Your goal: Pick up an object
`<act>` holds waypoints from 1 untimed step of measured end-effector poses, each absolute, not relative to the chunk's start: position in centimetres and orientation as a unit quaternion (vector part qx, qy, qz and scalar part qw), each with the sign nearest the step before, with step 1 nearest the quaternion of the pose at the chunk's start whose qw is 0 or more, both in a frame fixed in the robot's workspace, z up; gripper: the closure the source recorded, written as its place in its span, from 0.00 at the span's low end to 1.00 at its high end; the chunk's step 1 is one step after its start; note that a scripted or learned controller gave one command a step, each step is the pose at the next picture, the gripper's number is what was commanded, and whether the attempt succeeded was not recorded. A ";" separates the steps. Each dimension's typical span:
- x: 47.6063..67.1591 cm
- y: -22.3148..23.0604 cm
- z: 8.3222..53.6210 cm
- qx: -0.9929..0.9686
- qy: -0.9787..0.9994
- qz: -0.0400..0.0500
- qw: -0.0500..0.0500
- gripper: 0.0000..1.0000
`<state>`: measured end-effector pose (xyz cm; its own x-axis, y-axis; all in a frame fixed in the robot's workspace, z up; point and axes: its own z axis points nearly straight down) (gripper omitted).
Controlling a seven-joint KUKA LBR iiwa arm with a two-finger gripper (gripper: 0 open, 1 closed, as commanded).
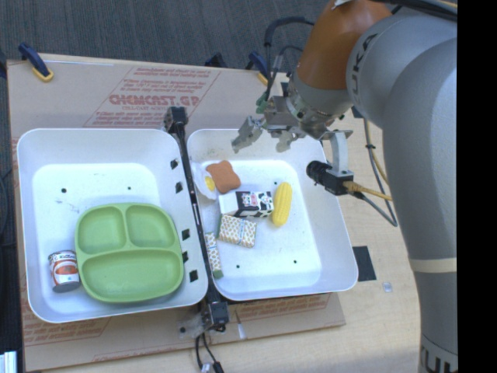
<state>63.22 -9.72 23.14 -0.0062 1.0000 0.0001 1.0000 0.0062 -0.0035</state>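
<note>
My gripper hangs above the back edge of the right bin, fingers spread open with nothing between them. Below and in front of it lie a brown bun-like toy on a white disc, a black-and-white milk carton, a yellow corn cob, a tan patterned packet and a thin green packet against the bin's left wall.
The left bin holds a green divided plate and a small red-labelled can at its front left. A black clamp sits between the bins. Cables and a black fitting hang beside the arm on the right.
</note>
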 end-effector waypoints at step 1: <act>63.3 -9.6 24.2 -0.703 -0.711 0.001 0.002 1.00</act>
